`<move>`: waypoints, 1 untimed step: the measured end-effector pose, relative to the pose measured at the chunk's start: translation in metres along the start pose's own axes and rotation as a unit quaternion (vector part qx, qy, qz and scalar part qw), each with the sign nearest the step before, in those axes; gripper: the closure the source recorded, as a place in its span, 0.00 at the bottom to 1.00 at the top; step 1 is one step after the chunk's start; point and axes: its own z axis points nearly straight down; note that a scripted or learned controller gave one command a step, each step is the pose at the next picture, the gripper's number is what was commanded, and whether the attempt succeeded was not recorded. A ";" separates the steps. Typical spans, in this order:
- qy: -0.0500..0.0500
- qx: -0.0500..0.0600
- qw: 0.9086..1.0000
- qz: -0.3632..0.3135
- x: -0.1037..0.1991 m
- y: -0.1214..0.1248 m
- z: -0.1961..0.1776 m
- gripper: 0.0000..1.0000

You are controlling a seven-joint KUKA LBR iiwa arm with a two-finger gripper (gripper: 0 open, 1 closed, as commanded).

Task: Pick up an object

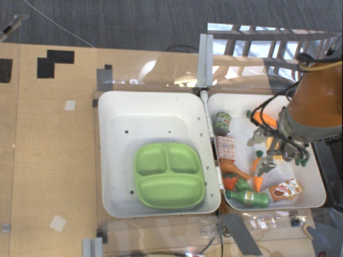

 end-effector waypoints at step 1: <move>-0.012 0.002 0.997 0.080 0.022 -0.016 0.075 0.00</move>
